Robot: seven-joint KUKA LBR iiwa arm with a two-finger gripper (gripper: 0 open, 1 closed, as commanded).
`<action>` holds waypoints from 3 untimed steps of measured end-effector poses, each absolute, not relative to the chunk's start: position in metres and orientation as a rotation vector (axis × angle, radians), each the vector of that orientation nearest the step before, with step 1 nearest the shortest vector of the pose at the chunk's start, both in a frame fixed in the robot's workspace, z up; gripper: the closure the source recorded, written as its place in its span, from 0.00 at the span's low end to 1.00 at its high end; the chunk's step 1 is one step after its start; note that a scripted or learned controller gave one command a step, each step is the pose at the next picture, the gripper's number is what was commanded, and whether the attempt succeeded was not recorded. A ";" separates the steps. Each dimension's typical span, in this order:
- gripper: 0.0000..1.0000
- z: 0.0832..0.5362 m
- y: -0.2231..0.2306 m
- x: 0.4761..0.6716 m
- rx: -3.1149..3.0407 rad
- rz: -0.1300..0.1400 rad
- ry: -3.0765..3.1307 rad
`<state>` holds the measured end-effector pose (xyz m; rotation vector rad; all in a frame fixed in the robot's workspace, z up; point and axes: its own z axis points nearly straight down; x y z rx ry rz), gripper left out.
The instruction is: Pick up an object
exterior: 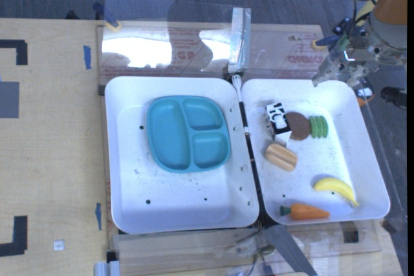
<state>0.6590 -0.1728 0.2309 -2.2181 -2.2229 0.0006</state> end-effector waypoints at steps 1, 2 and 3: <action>0.00 0.103 -0.162 0.663 -2.274 0.013 -2.151; 0.00 0.089 -0.100 0.615 -2.219 -0.007 -2.238; 1.00 0.100 -0.101 0.616 -2.224 -0.012 -2.236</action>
